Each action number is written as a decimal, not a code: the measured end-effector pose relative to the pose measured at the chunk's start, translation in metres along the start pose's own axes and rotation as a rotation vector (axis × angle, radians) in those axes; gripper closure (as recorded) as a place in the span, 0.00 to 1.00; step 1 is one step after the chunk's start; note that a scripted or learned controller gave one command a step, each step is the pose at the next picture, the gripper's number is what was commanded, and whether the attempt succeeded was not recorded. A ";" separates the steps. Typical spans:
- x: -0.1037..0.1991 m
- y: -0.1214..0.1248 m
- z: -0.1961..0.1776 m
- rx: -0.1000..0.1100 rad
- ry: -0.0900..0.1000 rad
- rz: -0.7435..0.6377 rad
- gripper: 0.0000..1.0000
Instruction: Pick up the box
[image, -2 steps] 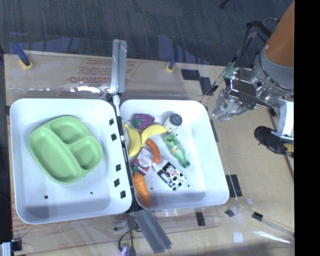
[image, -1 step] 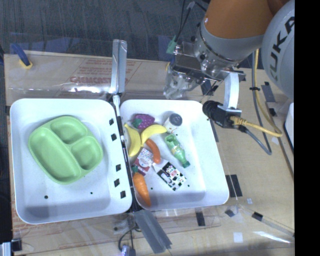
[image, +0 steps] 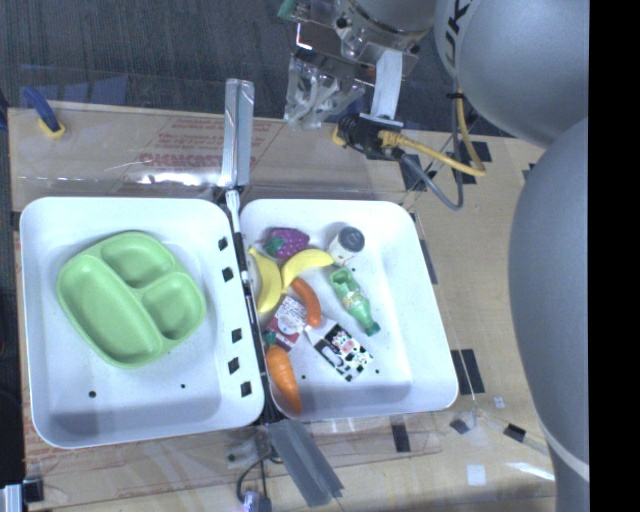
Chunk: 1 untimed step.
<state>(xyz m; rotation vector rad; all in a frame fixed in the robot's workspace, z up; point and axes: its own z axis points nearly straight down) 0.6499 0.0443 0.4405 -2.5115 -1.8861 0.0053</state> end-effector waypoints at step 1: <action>0.003 -0.001 -0.010 0.001 -0.001 -0.012 1.00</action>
